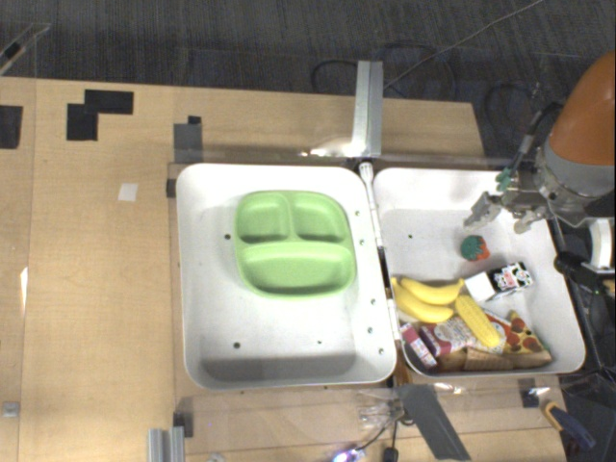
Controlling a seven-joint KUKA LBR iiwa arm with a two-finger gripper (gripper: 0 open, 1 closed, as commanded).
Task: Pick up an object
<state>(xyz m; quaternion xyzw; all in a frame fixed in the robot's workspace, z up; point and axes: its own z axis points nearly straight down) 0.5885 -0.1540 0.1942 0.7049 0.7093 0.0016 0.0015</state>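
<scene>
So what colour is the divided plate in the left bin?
Light green; the camera view shows the divided plate plainly.

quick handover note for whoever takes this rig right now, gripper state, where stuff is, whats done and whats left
Gripper: open, holding nothing, over the upper part of the right bin.
Right bin: small green and red toy just below the gripper; bananas, corn cob, small carton, pizza slice and other play food toward the near edge.
Left bin: green divided plate.
Done: nothing picked.
Left: grasp and lift one object.
</scene>
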